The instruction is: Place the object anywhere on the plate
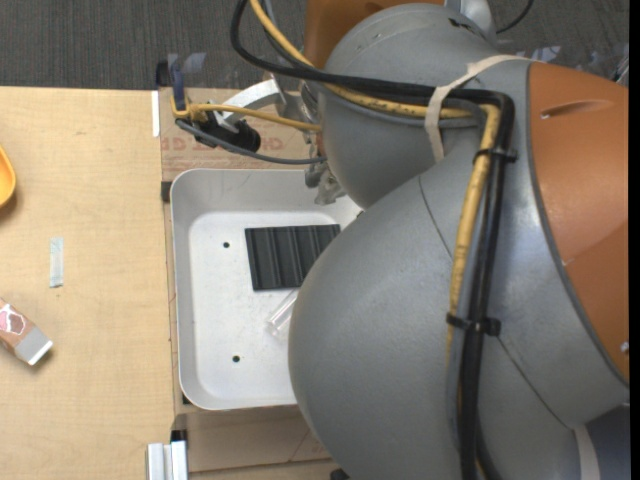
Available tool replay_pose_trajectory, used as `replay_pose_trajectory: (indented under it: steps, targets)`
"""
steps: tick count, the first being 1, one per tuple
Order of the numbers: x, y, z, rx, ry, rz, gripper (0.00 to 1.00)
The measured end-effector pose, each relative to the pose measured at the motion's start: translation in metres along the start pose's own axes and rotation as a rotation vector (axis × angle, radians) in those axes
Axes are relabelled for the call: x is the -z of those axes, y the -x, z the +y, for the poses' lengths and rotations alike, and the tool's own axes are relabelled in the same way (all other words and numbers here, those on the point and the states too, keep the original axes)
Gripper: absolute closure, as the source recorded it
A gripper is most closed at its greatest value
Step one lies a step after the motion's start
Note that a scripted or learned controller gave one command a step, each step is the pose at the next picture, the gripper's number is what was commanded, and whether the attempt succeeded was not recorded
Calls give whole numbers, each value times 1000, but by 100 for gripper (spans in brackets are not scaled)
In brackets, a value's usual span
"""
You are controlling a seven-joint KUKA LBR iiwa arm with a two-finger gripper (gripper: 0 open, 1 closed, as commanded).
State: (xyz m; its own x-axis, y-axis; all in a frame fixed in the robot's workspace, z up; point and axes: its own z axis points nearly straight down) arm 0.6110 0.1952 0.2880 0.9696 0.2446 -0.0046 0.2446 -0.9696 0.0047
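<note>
- Which loose item is the task's object, I can't tell. Candidates: a small block [20, 334] (red-and-white, grey end), lying flat on the counter [90, 168] at the lower left, partly cut by the frame edge.
- Also a small clear piece [281, 314] on the bin floor, right against the edge of the arm's body.
- Plate: an orange curved edge [5, 180] at the far left of the counter (probably the plate, mostly out of frame). It is well apart from the block, up-frame of it.
- A thin pale strip [56, 263] lies on the counter between the orange edge and the block, touching neither.
- White bin [200, 368] sits just right of the counter; a dark ribbed pad [285, 256] lies flat on its floor, its right end covered by the arm.
- Arm [420, 318] hangs over the right part of the bin, with the orange band [590, 218] at right and a yellow cable [468, 228] strapped along it.
- Jaws: can't tell whether wide or narrow.
</note>
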Motion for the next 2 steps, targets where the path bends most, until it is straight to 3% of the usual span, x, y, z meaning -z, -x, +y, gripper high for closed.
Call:
replay_pose_trajectory:
  steps: [1,2]
  targets:
    - [0,0,0,0,0,0,0]
    - [0,0,0,0,0,0,0]
